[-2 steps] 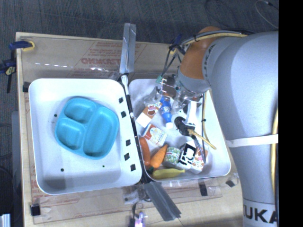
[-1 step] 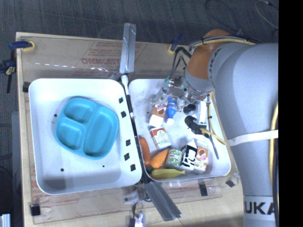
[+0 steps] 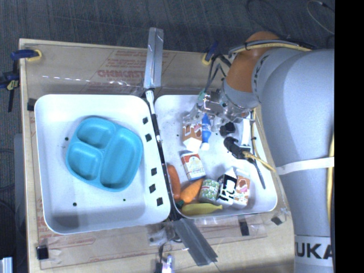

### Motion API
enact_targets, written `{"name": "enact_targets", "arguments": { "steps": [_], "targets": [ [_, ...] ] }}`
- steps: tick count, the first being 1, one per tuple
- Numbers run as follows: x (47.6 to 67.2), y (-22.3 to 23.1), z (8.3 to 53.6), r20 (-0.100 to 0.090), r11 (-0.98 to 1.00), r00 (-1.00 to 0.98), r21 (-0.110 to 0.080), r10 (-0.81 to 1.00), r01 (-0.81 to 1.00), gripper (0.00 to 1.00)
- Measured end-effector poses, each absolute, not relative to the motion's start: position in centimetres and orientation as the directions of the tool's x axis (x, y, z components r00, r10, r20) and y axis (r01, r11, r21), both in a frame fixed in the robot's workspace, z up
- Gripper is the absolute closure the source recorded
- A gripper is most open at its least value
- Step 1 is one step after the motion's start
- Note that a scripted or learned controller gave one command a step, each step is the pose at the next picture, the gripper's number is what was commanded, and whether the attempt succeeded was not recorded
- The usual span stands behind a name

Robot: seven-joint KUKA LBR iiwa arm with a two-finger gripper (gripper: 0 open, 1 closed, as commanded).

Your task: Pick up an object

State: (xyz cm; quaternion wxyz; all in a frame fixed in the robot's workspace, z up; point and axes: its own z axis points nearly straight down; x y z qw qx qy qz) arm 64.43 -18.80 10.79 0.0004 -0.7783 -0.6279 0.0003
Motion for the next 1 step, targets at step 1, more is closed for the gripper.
{"name": "enact_targets", "arguments": {
  "steps": [1],
  "targets": [
    [65.71, -12.95, 18.26, 0.000, -0.201, 0.201, -0.003, 0.980, 0.980, 1.00]
  ]
}}
